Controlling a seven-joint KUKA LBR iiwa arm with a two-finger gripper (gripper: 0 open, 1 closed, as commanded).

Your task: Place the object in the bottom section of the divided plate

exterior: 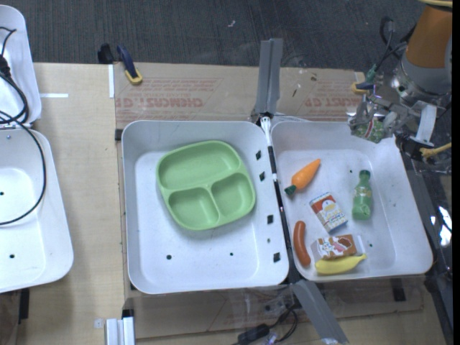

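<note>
Well apart, the carrot [304,175] lies below-left of the fingers [374,126].

The arm [431,27] is cut off at the top-right corner — its gripper [374,124] fingers too cluttered to read.

You have a pale green divided plate [206,185] in the white left bin [144,257]. Right of that plate, in the white right bin [402,243], lie an orange carrot [305,175] with a green top, a green bottle [361,195], a red sausage [301,243], a yellow banana [339,264], and two cartons printed in red, white and orange [328,212].
</note>
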